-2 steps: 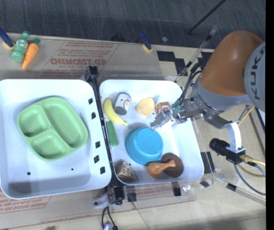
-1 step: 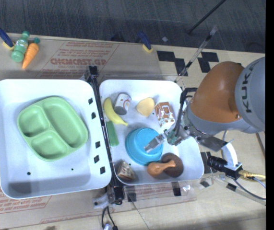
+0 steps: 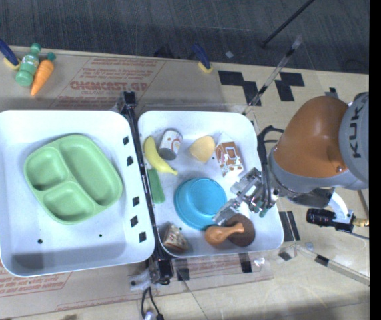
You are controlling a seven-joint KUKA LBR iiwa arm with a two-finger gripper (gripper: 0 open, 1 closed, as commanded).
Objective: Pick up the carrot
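Gripper (image 3: 243,202) first: mine hangs low over the right side of the right bin (image 3: 260,152), near the blue bowl (image 3: 200,202) and the brown drumstick-shaped toy (image 3: 229,233). Its metal parts are a tangle from this angle, so I cannot tell how it is set, and I see nothing carried in it.

As I judge it, the task has barely begun. The carrot (image 3: 41,76) lies outside both bins, on the cardboard at the far left corner of the bench, just beside a green bottle-like toy (image 3: 26,71). That is well apart from where I am, across the whole left bin (image 3: 3,199). Everything is left to do: cross over, come down on it, close, lift.

Starting nearest the camera, the right bin has a dark mottled piece (image 3: 175,239) at its near edge, beside the drumstick. Then comes the blue bowl in the middle, with a green stick (image 3: 156,185) along the left wall. Farther back are a banana (image 3: 155,155), a small can (image 3: 170,142), a pale yellow lump (image 3: 203,148) and a printed packet (image 3: 229,157).

The left bin bears a green divided plate (image 3: 73,177); its three compartments look bare.
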